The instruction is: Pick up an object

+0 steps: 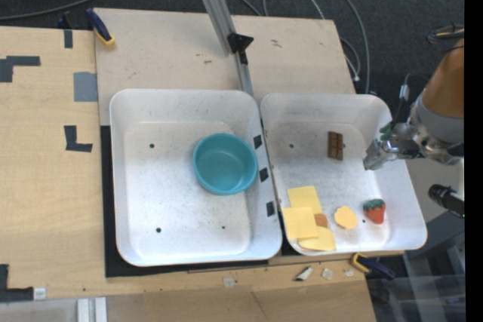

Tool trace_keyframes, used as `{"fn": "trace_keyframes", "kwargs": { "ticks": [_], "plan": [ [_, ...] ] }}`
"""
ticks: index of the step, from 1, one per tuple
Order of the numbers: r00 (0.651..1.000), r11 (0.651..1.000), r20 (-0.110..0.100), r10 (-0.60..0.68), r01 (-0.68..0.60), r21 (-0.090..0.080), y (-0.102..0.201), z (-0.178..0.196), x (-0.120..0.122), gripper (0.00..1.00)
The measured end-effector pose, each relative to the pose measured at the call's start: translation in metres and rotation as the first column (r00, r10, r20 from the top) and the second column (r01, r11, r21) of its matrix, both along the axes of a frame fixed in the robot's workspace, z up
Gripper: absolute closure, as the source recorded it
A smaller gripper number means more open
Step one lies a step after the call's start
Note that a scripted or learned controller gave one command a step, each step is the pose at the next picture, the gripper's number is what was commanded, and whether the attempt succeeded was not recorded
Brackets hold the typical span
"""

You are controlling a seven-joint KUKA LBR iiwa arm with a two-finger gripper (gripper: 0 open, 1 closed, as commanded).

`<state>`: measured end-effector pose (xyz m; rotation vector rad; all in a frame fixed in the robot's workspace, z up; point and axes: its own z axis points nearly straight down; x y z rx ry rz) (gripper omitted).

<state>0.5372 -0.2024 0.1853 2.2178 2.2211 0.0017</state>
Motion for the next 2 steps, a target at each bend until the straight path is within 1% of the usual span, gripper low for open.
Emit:
{"fn": "trace_keyframes", "kwargs": {
  "ticks": [1,2],
  "plan": [
    [1.000,1.000,0.003,0.001,-0.001,-0.001,-0.004,0.062,0.006,1.00],
    [1.000,1.000,-0.003,0.006,-0.006,0.003,0.051,0.069,0.024,1.00]
  ]
}}
